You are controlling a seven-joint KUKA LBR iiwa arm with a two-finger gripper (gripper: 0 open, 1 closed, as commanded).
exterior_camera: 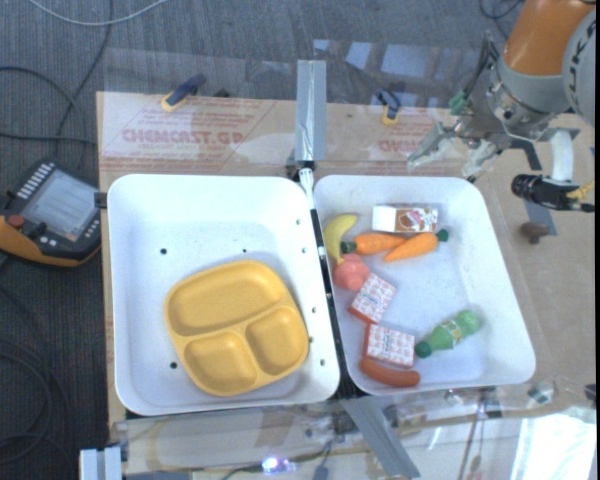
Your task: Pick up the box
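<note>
Right bin (500,268) holds the box (373,298) near its middle, just beside a second carton (390,345), while the gripper (460,153) hangs above the bin's far rim with fingers spread and nothing held, so the approach step is judged pending: travel inward, then descend squarely.

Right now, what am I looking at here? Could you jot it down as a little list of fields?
left bin: holds a yellow divided tray
right bin: banana, two carrots, carton, two red-and-white boxes, green bottle, sausage, pink ball
gripper: open, above the bench behind the right bin, holding nothing
beside bench: orange handheld controller on floor
</note>
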